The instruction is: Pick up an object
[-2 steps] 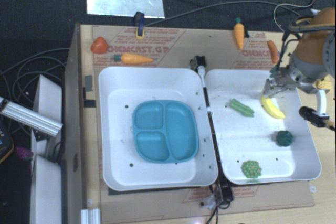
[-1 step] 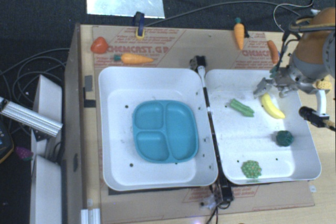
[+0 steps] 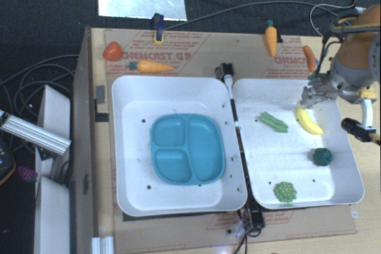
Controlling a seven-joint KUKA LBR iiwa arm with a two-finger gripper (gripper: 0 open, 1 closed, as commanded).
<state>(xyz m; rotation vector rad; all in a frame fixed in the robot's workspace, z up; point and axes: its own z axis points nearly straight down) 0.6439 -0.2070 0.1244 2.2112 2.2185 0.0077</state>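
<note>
Right white bin (image 3: 351,178): curved yellow banana (image 3: 309,121).

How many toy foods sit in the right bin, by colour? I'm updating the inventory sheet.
Right bin:
Green: 3, the long pod, the dark round piece, the bumpy cluster
Yellow: 1, the banana
Total: 4

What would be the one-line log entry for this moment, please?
gripper: over right bin, at banana top end | nothing seen held | green pod, dark ball, grapes in right bin | blue tray in left bin
</note>
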